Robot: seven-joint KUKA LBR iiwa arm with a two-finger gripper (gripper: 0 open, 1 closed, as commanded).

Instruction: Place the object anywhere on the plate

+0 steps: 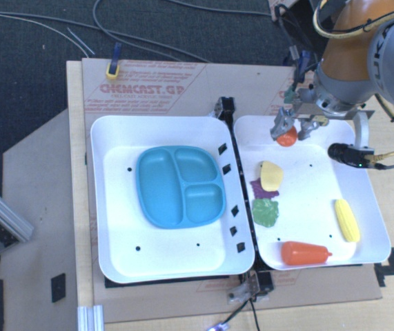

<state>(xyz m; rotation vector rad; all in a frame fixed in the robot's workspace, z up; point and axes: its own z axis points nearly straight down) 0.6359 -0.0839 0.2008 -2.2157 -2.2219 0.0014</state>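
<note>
A blue divided plate (162,185) lies in the left bin (114,205). My gripper (288,134) hangs over the far left corner of the right bin (369,185), to the right of the plate and past the divider. A small round red-orange object (286,139) sits between its fingertips, and the fingers are shut on it. Whether the object rests on the bin floor or is lifted off it I cannot tell.
The right bin also holds a yellow lemon-like piece (271,176), a purple piece (261,190), a green leafy piece (266,212), an orange carrot-like piece (306,253) and a yellow corn cob (347,220). A black hinged divider (230,171) runs between the bins.
</note>
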